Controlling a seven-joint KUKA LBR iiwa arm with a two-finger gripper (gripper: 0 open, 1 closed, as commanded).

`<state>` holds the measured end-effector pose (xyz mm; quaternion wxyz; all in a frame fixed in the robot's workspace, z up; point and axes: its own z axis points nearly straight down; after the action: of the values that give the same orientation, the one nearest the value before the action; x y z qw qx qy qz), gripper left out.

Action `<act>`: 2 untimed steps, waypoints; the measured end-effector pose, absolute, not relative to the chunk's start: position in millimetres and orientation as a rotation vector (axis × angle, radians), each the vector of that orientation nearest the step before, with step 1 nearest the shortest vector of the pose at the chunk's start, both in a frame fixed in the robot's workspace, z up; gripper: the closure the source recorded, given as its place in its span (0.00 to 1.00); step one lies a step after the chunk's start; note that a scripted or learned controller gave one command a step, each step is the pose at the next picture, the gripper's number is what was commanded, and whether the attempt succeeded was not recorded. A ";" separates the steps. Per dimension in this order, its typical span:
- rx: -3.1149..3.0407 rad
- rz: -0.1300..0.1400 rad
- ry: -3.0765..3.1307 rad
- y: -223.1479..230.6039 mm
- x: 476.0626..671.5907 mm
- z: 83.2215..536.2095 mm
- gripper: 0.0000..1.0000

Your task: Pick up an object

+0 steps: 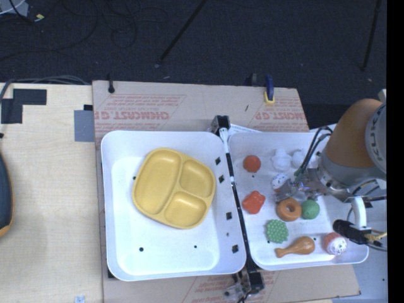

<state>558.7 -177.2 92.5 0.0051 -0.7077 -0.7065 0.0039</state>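
Observation:
The right bin [353,255] holds several small toys: an orange-red ball [252,163], a red pepper-shaped piece [254,202], a brown donut [290,209], a green ball [310,209], a bumpy green piece [276,230], a tan drumstick [295,247], a red-and-white ball [334,243] and pale white pieces [282,160]. My gripper [297,187] hangs low over the middle of this bin, just above the donut and green ball and beside a small grey-white piece [279,182]. Nothing is visibly held.
The left bin [120,245] carries a yellow divided plate [174,187]. A black divider [230,188] runs between the bins. The arm's grey body and orange band [355,137] overhang the right bin's far right corner. Cardboard lies under both bins.

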 end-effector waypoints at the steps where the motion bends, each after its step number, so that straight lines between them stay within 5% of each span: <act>1: -2.218 0.002 -2.218 -150.4 554.6 86.8 0.00; 2: -2.217 -0.004 -2.224 -109.1 599.8 87.7 0.00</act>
<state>599.8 -109.1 87.7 0.0007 -0.7059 -0.7083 -0.0012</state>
